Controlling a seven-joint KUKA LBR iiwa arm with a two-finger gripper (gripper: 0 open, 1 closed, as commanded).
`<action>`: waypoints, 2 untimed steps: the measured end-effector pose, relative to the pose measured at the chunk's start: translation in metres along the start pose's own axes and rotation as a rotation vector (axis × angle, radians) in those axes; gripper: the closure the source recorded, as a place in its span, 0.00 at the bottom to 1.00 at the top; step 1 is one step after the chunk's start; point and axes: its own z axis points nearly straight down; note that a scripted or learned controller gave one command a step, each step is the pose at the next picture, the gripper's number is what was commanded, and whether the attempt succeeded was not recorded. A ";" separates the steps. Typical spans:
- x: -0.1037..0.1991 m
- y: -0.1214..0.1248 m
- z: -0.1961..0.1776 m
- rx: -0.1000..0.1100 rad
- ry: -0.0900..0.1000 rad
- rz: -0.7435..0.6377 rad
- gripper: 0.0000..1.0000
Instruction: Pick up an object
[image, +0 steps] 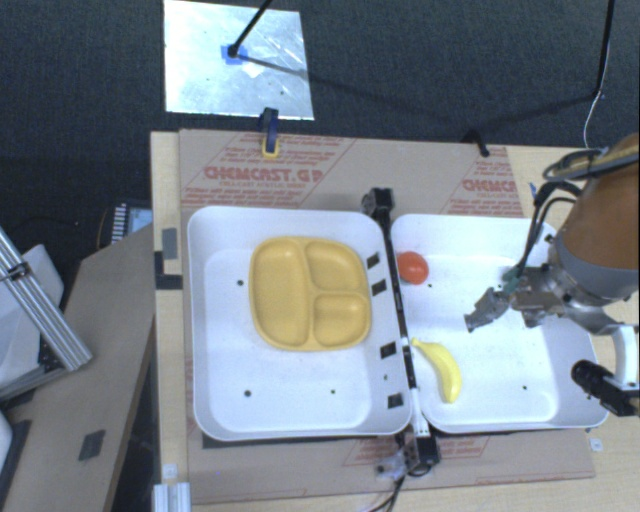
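Dark carpet surrounds the table (330, 160), whose top is covered by a tan cardboard sheet printed with red lettering, and two shallow white bins sit side by side on it. Over the right bin (530, 405), the gripper (482, 312) hangs at the end of the grey arm with its orange band, pointing toward nine o'clock; its jaws are too small and blurred to tell how far apart they stand, and nothing can be seen between them. Just off the jaws at about seven o'clock, a yellow banana (441, 368) lies on the bin floor, curved, near the divider between the bins and apart from the gripper. At about ten o'clock from the jaws, a small orange-red ball (412, 267) rests close to the same divider, near the bin's far edge. Farther out at nine o'clock, the left bin (225, 400) holds a yellow sectioned plate (308, 293) with three compartments, lying flat near its middle. Beyond the table at eleven o'clock, a shiny silver sheet (238, 60) lies on the carpet with a spot of blue tape on it.
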 end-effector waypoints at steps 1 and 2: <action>0.000 0.002 -0.005 -0.011 -0.001 -0.002 0.00; 0.006 0.001 0.056 -0.005 0.000 0.000 0.00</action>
